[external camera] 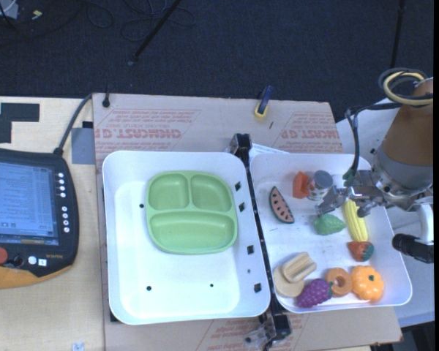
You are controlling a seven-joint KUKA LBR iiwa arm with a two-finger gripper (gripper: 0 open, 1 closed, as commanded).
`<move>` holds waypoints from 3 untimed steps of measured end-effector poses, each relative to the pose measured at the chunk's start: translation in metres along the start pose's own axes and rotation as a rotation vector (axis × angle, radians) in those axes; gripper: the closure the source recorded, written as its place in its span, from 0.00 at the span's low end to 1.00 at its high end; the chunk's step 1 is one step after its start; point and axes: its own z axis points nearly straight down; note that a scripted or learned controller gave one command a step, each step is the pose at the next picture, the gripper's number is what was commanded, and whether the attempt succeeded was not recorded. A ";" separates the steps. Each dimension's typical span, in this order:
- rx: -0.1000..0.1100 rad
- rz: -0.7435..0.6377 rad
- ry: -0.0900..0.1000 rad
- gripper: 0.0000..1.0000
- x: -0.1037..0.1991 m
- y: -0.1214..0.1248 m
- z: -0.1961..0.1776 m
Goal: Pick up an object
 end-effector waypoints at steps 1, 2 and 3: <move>-0.013 -0.002 -0.002 0.00 0.000 0.003 -0.007; -0.007 -0.002 -0.001 0.00 0.006 0.006 0.056; -0.019 0.000 -0.005 0.00 0.005 0.008 0.088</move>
